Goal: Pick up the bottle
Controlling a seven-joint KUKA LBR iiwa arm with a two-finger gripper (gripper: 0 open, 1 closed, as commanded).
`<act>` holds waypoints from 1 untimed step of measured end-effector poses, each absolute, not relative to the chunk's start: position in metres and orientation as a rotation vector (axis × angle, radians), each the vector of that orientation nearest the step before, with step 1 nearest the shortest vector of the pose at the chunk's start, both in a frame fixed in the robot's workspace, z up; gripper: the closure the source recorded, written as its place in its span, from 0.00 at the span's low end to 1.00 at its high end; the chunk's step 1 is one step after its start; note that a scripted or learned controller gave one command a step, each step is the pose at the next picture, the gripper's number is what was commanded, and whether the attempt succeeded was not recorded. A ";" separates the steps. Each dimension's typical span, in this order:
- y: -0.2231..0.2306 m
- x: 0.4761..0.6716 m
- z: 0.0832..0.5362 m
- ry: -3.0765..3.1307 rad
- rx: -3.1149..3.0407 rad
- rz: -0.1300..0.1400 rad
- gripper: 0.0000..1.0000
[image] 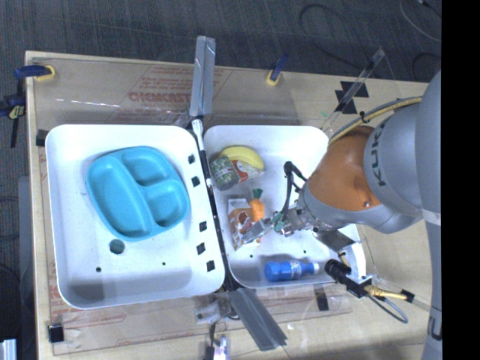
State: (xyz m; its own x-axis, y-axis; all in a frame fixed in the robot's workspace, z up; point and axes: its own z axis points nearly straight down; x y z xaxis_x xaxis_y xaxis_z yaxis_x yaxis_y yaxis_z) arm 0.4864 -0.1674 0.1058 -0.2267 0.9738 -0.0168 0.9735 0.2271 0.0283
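The bottle (291, 269) lies on its side near the right bin's (315, 137) front edge — bare floor around it. The gripper (283, 222) hangs above, beside a snack packet (244, 224); whether it is released or clenched, I cannot tell. A blue tray (139, 191) fills the left bin (75, 276).

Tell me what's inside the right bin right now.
The right bin holds a blue bottle lying near its front edge, a banana, a small can and a snack packet. The arm hides the bin's right part.
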 end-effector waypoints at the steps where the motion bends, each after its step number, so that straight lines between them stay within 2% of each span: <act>1: -0.184 0.487 0.105 2.323 2.093 0.030 0.00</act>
State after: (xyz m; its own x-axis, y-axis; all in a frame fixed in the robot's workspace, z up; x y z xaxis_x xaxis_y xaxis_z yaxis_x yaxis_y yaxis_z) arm 0.4871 -0.1844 0.1053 -0.1041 0.9946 0.0017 0.9943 0.1041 0.0242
